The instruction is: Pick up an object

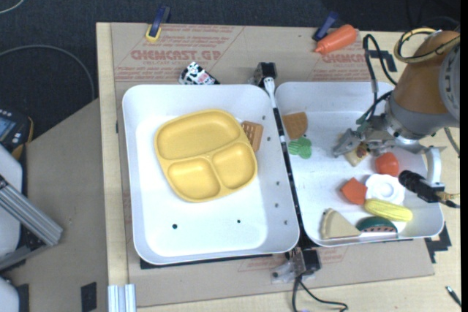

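While low, gripper (352, 143) over tan block (359, 153)

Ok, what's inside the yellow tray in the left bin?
The yellow tray has three compartments, and all three look bare. A waffle-like brown piece sits against its right rim, outside it. Anything beneath the tray is covered.

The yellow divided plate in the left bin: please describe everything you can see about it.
The yellow plate looks like smooth, matte plastic, with rounded corners and three compartments: one large, two smaller. It lies flat, turned at an angle, in the upper middle of the left white bin. Nothing lies in its compartments. A small waffle-like brown piece touches its upper right edge.
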`<state>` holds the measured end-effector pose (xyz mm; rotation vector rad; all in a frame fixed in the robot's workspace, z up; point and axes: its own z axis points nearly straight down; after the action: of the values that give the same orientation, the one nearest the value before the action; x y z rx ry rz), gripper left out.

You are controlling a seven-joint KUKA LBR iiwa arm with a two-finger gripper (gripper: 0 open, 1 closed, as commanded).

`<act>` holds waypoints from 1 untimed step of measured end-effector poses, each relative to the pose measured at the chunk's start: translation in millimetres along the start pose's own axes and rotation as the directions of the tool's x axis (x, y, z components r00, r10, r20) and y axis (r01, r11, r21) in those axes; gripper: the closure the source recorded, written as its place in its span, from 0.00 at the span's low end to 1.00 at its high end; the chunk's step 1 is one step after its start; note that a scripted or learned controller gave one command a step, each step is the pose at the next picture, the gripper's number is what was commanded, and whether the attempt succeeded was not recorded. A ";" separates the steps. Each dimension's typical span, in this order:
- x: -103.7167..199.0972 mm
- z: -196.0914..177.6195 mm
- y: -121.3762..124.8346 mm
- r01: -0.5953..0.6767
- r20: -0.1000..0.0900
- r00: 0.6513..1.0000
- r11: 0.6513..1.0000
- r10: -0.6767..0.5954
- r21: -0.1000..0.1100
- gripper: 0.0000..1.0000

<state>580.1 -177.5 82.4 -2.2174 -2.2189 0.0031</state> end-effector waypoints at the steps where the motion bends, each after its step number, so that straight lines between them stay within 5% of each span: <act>1: -0.8 -13.1 1.2 -0.001 0.002 1.000 1.000 0.001 -0.006 1.00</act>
<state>581.3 -178.3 95.5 -2.2220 -2.2222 -0.0007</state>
